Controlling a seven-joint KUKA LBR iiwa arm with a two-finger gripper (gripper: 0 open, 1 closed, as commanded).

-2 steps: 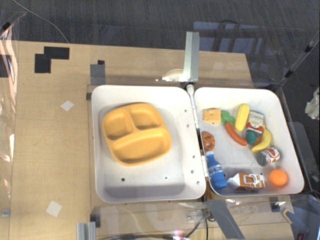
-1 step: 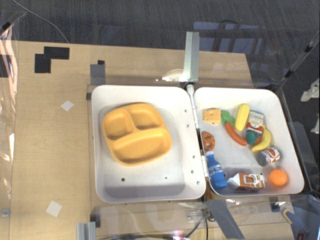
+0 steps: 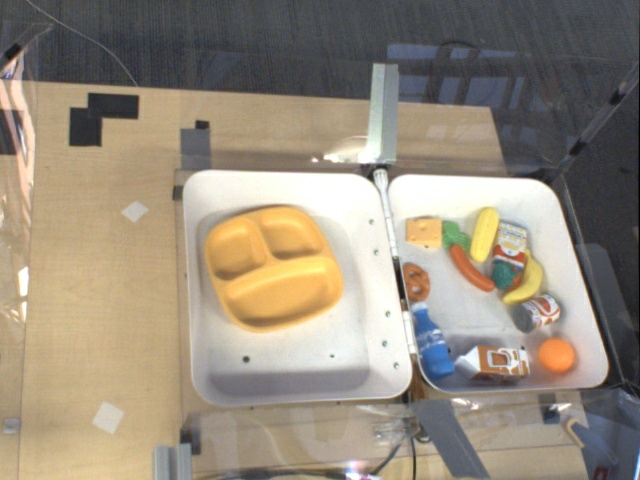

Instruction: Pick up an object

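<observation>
Two shallow white bins side by side on a wooden bench. In the left bin, a yellow divided plate, lying flat toward its far left part.

In the right bin, a scatter of toy food. Along the far side: an orange-yellow cheese block, a small green piece just beside it, then a yellow corn cob and a small printed carton. Below these, a red-orange sausage lying at a slant, and a banana touching the carton's near end. Against the left wall, a brown pretzel. Nearer the front, a blue bottle, lying next to a juice box on its side, a small can tilted, and an orange in the near right corner.

Gripper state: cannot tell, whether released or clenched.
</observation>
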